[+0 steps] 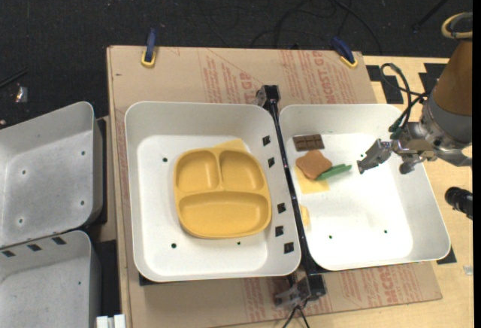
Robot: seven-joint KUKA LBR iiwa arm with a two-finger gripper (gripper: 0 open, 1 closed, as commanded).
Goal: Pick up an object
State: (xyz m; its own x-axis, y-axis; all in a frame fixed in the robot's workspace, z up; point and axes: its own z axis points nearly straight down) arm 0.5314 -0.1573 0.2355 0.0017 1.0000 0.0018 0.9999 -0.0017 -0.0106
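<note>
In the right bin (391,244) lie a small dark brown bar (307,142), a tan bread-like piece (313,163), a yellow slice (310,183) under it, and a green stick (337,171) beside the bread. My gripper (389,162) hangs over the right bin's upper right part, a short way right of the green stick. It is open with nothing between its fingers; one finger (370,159) points toward the stick's end without touching it.
The left bin (150,244) holds a yellow divided tray (222,193). A black divider with clips (284,183) runs between the bins. Grey metal trays (45,168) sit off the bench at the left. Cables trail at the back.
</note>
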